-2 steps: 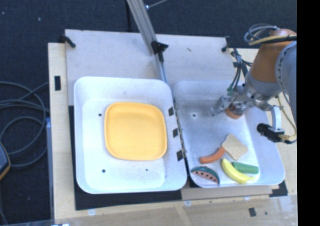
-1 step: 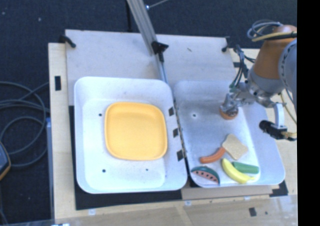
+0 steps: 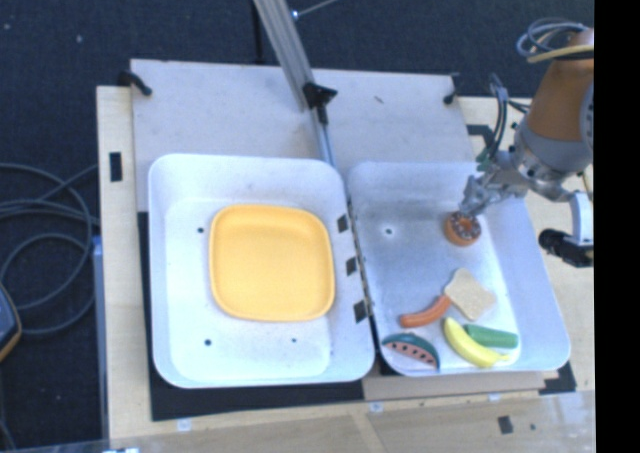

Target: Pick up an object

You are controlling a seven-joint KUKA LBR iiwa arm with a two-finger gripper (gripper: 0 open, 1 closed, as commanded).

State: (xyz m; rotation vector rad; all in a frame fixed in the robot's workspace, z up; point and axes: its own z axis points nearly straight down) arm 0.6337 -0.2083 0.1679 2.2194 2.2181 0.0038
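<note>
The pincer [image 3: 470, 209] hangs at the round orange object [image 3: 461, 231], at the right bin's [image 3: 400, 191] two o'clock; it has no long axis.

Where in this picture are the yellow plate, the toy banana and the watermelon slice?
yellow plate [image 3: 271, 262], camera view, centre of its flat face.
toy banana [image 3: 466, 342], camera view, middle of its yellow body.
watermelon slice [image 3: 414, 350], camera view, middle of its red flesh.
</note>
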